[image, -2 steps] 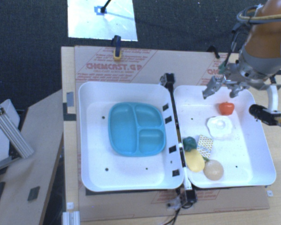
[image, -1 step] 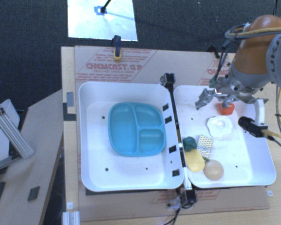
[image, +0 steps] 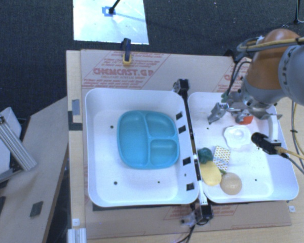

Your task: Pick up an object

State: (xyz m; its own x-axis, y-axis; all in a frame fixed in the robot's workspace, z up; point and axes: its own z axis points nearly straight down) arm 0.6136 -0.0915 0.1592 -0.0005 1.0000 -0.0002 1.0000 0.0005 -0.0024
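My gripper hangs low over the back left part of the right bin, above bare white floor. A small red-orange thing lies just right of it, partly hidden under the wrist. A white fried-egg toy lies in front of the gripper, apart from it. Toward the bin's front left lie a green piece, a checkered packet, a yellow lemon-like piece and a tan egg-shaped thing. I see nothing held in the gripper.
The left bin holds a blue divided plate at its middle. A black-clipped divider runs where the two bins meet. The arm's grey and orange body looms over the right bin's back right corner.
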